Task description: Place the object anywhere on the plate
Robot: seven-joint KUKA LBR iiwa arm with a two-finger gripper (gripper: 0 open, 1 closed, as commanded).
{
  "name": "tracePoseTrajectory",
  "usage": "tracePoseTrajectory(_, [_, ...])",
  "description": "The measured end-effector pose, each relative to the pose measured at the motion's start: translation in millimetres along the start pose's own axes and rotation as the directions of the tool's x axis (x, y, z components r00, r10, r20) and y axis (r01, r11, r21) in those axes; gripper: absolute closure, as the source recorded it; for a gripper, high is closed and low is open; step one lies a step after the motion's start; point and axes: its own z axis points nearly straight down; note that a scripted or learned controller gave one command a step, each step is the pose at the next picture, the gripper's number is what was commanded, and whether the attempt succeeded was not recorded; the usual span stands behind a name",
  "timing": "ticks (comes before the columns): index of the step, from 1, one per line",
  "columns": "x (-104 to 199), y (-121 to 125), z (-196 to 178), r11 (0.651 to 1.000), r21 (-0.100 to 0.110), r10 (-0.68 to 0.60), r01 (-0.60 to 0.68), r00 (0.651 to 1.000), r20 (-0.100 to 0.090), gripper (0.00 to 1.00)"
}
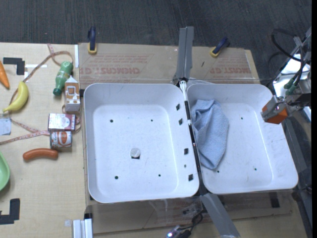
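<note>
The blue cloth [210,131] lies crumpled in the right bin [257,177], just left of the gripper [275,112] at the rim. The gripper's state cannot be told.

Green plate [3,171] — cut off left

Robot lab bench: white bins [99,133] (clamped cardboard [133,66]).

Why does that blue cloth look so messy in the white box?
The blue cloth lies crumpled in the right bin, bunched up against the divider rather than spread flat. In the left bin, a small pale round object sits alone. Nothing looks spilled or broken.
</note>
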Motion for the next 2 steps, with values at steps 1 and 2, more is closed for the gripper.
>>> tracePoseTrajectory(1, [-25.0,34.5,3.7,0.997,0.001,-0.074,0.074,0.997,0.0,1.0])
tracePoseTrajectory(2, [-50.6,58.7,5.0,0.991,0.002,-0.132,0.132,0.991,0.0,1.0])
